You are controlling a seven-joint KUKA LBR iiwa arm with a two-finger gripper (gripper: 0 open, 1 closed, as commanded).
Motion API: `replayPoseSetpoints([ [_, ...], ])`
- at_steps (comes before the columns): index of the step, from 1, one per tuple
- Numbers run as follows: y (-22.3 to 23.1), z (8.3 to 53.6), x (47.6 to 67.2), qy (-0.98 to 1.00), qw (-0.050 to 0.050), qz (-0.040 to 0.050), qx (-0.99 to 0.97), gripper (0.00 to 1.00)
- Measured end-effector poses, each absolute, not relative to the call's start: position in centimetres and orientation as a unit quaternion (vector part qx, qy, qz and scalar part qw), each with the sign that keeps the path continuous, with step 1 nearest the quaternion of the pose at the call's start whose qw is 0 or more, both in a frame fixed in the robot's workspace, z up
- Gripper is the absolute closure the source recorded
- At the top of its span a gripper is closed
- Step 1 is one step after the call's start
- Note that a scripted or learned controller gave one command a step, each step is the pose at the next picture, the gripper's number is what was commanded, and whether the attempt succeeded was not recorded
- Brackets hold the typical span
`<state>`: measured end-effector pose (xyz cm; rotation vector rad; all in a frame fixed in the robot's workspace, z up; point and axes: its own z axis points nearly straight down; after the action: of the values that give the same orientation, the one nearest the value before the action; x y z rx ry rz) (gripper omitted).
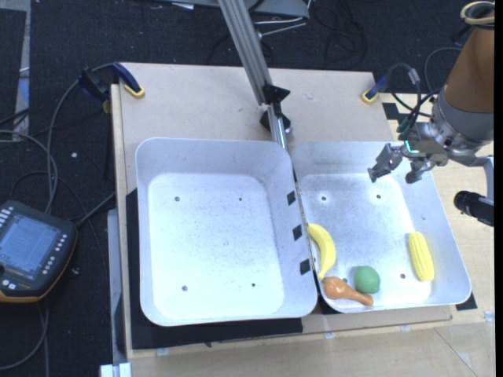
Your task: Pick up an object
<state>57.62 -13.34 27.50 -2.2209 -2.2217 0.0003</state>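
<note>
- Gripper (400, 166) hangs over the right bin's (369, 210) far edge, fingers spread apart, nothing between them.
- Banana (323, 247), green ball (365, 278), orange drumstick (346, 290) and corn (421, 255) all sit near the bin's front.

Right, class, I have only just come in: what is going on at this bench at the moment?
A grey robot arm with an orange band reaches in from the right, and its gripper is open above the far end of the right bin, with nothing between its fingers. Four things lie at the near end of that bin: a banana against the left wall, a green ball, an orange chicken leg and a corn cob. Nothing has been picked up yet.
</note>
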Motion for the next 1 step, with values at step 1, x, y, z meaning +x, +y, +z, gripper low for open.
replayPoseSetpoints([
  [1,-13.34,27.50,57.62,-0.707,0.000,0.0001,-0.707,0.00],
])
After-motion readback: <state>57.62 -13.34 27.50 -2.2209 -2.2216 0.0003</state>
